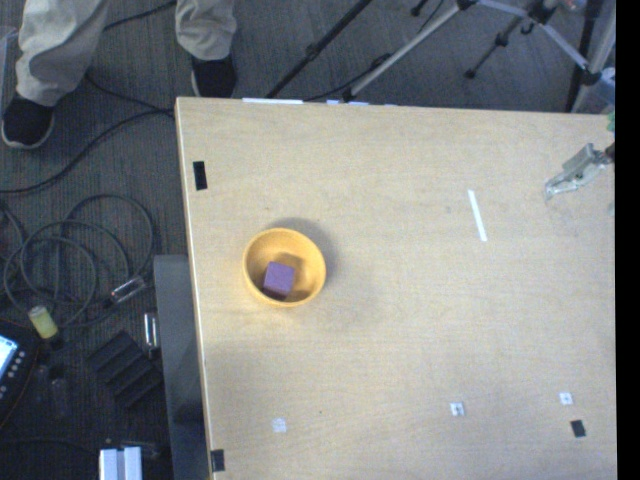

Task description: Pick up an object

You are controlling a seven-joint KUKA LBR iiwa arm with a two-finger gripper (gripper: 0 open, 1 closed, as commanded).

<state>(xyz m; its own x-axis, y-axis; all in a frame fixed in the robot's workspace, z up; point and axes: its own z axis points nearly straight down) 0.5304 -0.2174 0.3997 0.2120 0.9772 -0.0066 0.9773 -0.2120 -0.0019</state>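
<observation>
A yellow bowl stands on the left half of a pale wooden table top. Inside the bowl lies a small purple cube. My gripper comes in at the table's far right edge, small and metallic, far from the bowl and well to the right of it. Nothing shows in its grasp.
A thin white strip lies on the table between the bowl and the gripper. Small black tape marks and white tags dot the surface. A person's legs and cables are on the floor to the left.
</observation>
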